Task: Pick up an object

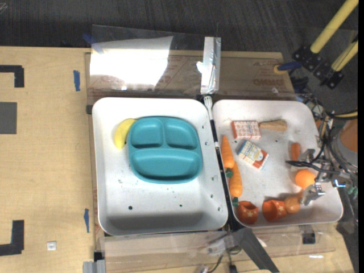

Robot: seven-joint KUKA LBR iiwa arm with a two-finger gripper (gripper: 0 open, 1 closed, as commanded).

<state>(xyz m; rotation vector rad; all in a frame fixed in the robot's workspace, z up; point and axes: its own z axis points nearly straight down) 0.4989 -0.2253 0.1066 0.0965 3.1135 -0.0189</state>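
Here the arm (pixel 348 147) reached in from the right edge, and the tool (pixel 314 193) sat low over the right bin (pixel 333 212), near its right wall. Whether the tool was open or closed could not be told; cables and metal parts crossed that spot.

The likeliest target was the orange (pixel 305 178), which lay just beside the tool, near the right wall. Nothing showed it gripped, so the pick looked not yet done.

The rest of the right bin's load lay loose, as if tipped in. A carrot (pixel 230 165) ran along the left wall. Two tomatoes (pixel 247 211) sat at the front rim, with a small brown piece (pixel 292 204) just beside them. Two small cartons (pixel 246 129) lay near the middle, a tan roll (pixel 273 126) lay at the back, and a short red piece (pixel 294 151) sat above the orange.

The left bin (pixel 159 209) held a teal tray (pixel 165 148) with a banana (pixel 121 132) tucked against its left side. That bin probably served as the drop side, so the tray lay flat and compartments up.

The orange would likely roll if nudged, and the nearby wall left little room on that side. Both bins rested on the worktop (pixel 40 152).
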